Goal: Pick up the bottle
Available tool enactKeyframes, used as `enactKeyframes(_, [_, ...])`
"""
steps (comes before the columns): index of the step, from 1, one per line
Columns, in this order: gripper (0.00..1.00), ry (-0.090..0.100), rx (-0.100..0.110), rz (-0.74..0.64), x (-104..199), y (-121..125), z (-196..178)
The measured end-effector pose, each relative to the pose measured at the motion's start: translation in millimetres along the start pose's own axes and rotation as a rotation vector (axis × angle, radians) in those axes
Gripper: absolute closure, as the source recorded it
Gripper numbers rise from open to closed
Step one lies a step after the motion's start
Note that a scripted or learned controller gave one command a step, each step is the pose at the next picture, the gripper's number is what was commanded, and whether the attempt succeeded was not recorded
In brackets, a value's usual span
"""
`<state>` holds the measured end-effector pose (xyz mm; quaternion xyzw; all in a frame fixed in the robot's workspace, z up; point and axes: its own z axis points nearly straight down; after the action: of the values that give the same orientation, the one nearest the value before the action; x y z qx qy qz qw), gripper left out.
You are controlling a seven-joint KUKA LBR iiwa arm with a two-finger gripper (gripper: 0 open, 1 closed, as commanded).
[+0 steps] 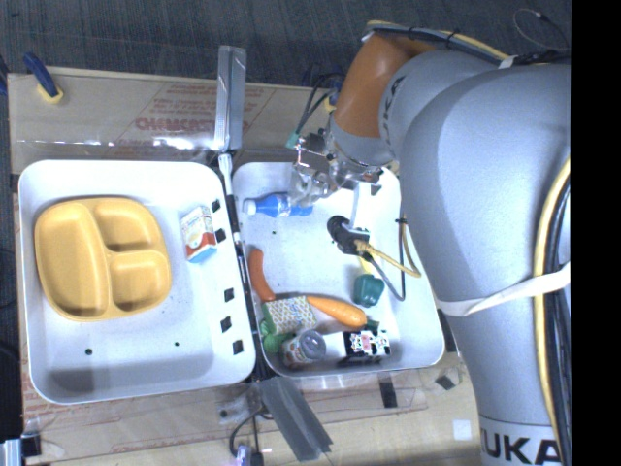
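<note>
So the small clear plastic bottle with a blue cap and blue label (272, 205) is lying on its side in the far left corner of the right white bin (306, 255). It's tucked near the far wall and close to the wall shared with the left white bin (126, 352), so not much room on those two sides. The claw (310, 181) is right at the bottle's right end, low over the bin floor. Honestly I can't tell how far open it is or whether it has hold of anything from this angle.

The middle of the right bin is bare floor, plenty of room there. The near edge is crowded: a long red sausage-shaped thing (259, 275), an orange plastic carrot (335, 309), a small teal cup (367, 289), a round grey-topped jar (310, 346) and a black and white box (364, 344).

The left bin has a yellow compartment tray (97, 255) and a small white, orange and blue carton (199, 234), print too small to read.

Readable writing: "UKA" on the big grey arm (485, 192). The red print on the cardboard surface (146, 110) is unreadable
</note>
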<state>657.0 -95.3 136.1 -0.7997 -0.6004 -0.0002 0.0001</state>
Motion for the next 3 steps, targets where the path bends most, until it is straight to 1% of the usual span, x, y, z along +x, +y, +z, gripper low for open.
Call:
enactKeyframes(1, [1.00, -0.001, 0.000, -0.209, 10.2, -3.1, -56.1])
enactKeyframes(2, [0.00, -0.001, 0.000, -0.209, 10.3, -3.2, -56.0])
enactKeyframes(3, [0.00, -0.001, 0.000, -0.209, 10.3, -3.2, -56.0])
